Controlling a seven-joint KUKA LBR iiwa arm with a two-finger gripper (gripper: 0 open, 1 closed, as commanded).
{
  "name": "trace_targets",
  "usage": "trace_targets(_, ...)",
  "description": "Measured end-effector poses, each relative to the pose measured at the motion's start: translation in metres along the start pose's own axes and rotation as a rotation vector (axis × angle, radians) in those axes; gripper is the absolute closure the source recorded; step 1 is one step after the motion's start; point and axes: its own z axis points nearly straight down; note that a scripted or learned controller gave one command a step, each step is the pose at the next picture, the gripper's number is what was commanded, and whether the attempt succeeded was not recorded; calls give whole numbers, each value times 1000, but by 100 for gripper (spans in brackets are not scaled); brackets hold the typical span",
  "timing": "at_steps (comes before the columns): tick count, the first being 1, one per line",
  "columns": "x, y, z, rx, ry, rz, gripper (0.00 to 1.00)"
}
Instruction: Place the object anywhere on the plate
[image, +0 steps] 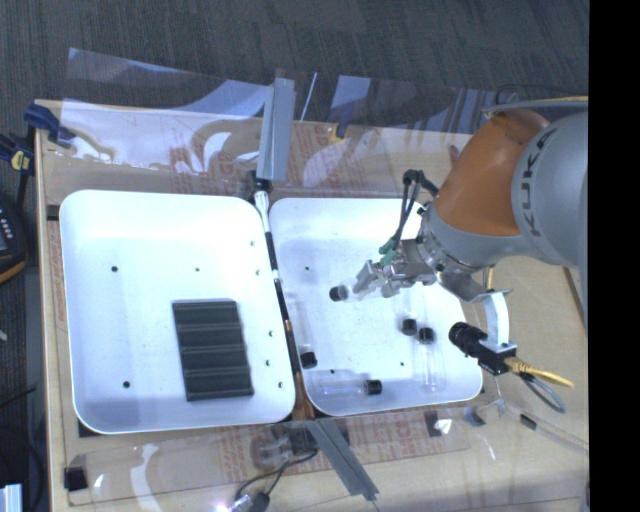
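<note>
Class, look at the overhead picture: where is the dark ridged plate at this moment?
The dark ridged plate lies flat in the left white bin, toward its front, with the gripper away over the right white bin.

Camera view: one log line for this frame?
arm: over right bin | gripper: fingers unclear | dark ridged plate: left bin | clear vials: right bin | placed: no

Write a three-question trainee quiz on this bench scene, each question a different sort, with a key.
1. True or false: the dark ribbed plate lies in the left bin.
2. The arm reaches over which bin? A left, B right, C neither.
3. Fill in: the clear vial with a black cap lies near the right bin's ____ edge.

Key: 1 true. 2 B. 3 front.
</note>
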Motion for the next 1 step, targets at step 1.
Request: trace_targets(1, 65, 65, 34, 3, 1, -85, 100)
